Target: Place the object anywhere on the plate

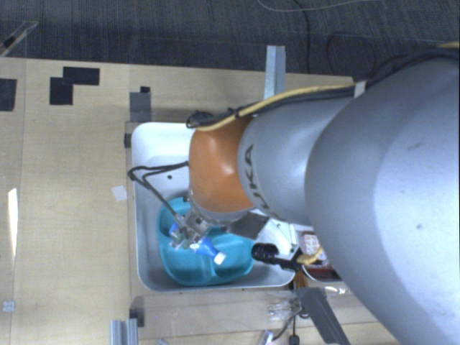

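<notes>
The single camera view looked down at a slant on a pale wooden worktop (65,214) with a smooth, matte surface. One grey arm (374,185) took up most of the right half, its casing rounded and glossy, with one orange band (215,171) above the wrist. Below the band, the end effector (188,236) hung low inside one shallow white bin (147,264), whose walls looked like thin moulded plastic with rounded corners. Whether its parts stood apart or together could not be told, since the wrist and its own metal fittings hid them.

One turquoise plate (180,268) lay on the floor of that bin, smooth and round-edged, directly beneath the end effector. One small white piece (220,259) rested on the plate's right part, just beside the metal fittings; its shape was too small to make out, and whether it was the task's object was unclear. A thin black cable (147,175) looped from the wrist across the bin's upper part. To the right, under the arm, a brownish item (313,246) showed partly, its nature unclear. Two black angular marks (72,83) sat on the worktop at the upper left.
</notes>
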Robot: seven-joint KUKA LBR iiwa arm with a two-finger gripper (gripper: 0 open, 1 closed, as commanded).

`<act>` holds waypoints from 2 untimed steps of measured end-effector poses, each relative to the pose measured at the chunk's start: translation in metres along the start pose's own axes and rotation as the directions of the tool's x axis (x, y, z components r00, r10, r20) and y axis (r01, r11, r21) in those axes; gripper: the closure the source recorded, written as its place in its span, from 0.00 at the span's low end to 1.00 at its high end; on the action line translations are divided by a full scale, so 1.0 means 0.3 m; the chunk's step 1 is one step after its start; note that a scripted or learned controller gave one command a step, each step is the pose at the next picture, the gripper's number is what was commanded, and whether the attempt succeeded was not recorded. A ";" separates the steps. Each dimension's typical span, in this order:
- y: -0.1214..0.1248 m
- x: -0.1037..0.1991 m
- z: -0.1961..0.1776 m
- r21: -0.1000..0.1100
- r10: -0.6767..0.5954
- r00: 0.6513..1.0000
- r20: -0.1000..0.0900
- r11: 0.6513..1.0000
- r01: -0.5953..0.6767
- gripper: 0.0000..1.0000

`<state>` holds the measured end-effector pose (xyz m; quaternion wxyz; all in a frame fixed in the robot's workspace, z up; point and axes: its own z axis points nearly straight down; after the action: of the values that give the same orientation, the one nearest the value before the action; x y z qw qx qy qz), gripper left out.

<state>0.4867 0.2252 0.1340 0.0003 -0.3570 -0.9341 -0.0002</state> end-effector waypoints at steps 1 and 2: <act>0.000 -0.001 -0.001 0.000 0.001 1.000 0.000 1.000 -0.001 0.00; 0.058 -0.223 -0.078 -0.004 -0.007 1.000 0.003 1.000 0.007 0.00</act>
<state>0.5480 0.1935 0.1573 -0.0018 -0.3539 -0.9353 -0.0015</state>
